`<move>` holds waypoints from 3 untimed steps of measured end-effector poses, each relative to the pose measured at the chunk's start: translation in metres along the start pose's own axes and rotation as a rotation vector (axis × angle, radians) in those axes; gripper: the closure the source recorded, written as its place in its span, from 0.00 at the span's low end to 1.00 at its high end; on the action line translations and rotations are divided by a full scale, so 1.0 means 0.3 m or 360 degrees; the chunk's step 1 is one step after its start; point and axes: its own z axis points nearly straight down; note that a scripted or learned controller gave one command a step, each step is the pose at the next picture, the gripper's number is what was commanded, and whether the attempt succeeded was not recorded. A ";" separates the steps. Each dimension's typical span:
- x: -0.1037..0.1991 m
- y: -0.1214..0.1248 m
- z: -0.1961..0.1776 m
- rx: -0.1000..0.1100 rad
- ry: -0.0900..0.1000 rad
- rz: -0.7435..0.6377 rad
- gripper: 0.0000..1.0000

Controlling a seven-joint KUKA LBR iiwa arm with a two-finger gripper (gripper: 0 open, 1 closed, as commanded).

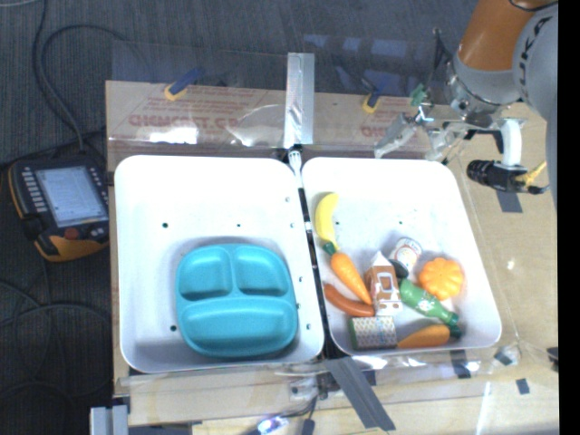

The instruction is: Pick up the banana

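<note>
Your gripper (419,140) is hovering open and empty beyond the bin's (458,198) far rim; the banana (324,217) is lying against the left wall, limiting finger room.

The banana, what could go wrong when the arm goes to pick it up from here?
1. The banana lies against the right bin's left wall, so one finger may hit the wall.
2. A carrot touches its lower end and may get nudged or grabbed too.
3. The end effector sits beyond the bin's far rim, so a low approach could clip it.
</note>
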 end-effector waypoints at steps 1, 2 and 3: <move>-0.085 0.001 0.474 0.0004 -0.0002 0.0613 0.00; -0.104 0.002 0.483 0.0002 -0.0006 0.0278 0.00; -0.190 0.001 -0.118 0.0000 -0.0008 0.1069 0.00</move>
